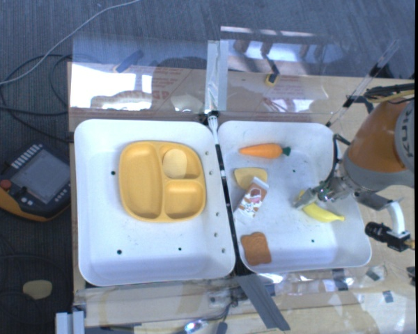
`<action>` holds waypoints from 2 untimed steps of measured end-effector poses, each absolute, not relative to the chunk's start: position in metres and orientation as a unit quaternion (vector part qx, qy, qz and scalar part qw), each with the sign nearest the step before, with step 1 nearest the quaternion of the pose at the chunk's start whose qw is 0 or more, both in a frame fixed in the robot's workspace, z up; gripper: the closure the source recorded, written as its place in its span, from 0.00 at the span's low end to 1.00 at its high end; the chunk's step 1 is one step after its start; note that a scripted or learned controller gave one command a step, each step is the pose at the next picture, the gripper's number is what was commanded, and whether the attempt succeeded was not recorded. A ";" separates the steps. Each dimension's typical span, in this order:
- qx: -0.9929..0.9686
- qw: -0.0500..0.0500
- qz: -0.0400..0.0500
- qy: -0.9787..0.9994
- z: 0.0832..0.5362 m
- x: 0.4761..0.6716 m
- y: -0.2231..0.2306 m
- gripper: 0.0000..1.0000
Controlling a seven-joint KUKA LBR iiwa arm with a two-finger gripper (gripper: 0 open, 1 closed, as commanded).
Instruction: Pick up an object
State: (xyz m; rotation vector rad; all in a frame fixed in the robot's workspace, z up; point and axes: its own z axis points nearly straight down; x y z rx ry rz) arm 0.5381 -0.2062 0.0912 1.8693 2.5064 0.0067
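Lying just beside the tool (311,197), a banana (323,213) rests.

The arm (382,148) runs off the right edge, so just its orange band and grey wrist show. The gripper (313,196) sits low in the right bin (348,252), its tip a small, blurred cluster; how the jaws stand cannot be told. It covers the near end of the banana (325,213), and contact between them is unclear. The print on the small carton (252,200) is too fine to read. A pendant (29,183) on the floor at left is partly cut by the frame's edge. Clear panels behind the bins carry glare that washes out the surface beneath. Clutter along the bottom edge is cropped and indistinct.
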 end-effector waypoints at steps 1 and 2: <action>0.605 -0.002 0.002 0.796 0.101 0.518 -0.219 1.00; 0.529 0.009 0.006 0.848 0.092 0.493 -0.218 1.00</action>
